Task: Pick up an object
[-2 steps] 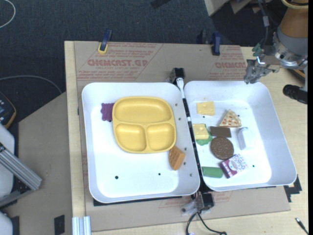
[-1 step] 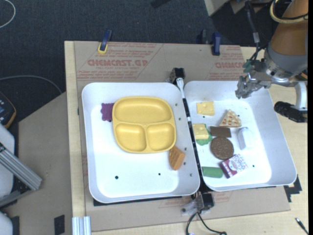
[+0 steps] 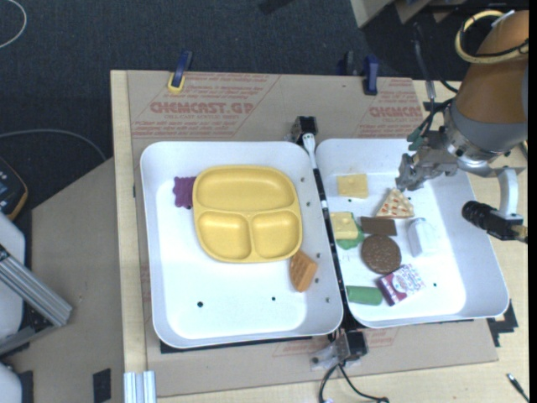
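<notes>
Two shallow white bins (image 3: 168,292) sit on the counter. The hand (image 3: 409,175) hovers just above the triangular orange-and-white wedge (image 3: 394,205) in the right bin; finger state cannot be determined. Step: approach. Next: descend, close.

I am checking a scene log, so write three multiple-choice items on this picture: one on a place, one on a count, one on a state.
1. Where does the yellow plastic divided tray lie?
A. left white bin
B. right white bin
C. brown cardboard bench top

2. How many compartments has the tray?
A. two
B. three
C. five

3. How does the round brown cookie lie?
A. flat in the right bin
B. between the tool's tips
C. on the tray

Answers: 1 A, it fills the left bin's middle. 2 B, one long above two small. 3 A, it lies below the tool.
</notes>
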Controlling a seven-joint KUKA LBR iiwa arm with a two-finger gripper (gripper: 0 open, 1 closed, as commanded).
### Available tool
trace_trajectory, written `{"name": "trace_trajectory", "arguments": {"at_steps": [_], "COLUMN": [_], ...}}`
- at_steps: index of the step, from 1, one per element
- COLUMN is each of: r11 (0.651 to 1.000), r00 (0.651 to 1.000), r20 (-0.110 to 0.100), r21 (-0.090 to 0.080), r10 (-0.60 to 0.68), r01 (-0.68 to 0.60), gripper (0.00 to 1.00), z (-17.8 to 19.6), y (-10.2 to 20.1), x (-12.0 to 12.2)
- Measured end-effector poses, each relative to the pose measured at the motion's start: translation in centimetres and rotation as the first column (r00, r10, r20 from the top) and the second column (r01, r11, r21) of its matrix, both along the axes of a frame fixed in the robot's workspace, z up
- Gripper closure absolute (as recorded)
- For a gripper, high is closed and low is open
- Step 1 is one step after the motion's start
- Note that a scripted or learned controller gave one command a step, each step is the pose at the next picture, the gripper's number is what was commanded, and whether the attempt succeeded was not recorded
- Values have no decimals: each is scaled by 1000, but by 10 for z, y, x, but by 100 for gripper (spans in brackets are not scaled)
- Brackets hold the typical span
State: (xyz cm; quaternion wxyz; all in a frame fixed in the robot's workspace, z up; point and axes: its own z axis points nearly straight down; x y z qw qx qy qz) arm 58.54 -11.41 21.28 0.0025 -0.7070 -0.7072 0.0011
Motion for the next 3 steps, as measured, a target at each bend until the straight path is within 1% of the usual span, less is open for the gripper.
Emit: {"name": "trace_trajectory", "arguments": {"at_steps": [1,2,3], "r11": [1000,1000,1000], "r00": [1000,1000,1000], "r20": [1,9,2], "r21": [0,-3,-1], "r10": [1,2,0], "r01": [-1,-2,0], "gripper": [100,100,100], "z": [7,21,5], "y": [25,35,37], "x": [-42,-36,-33]}}
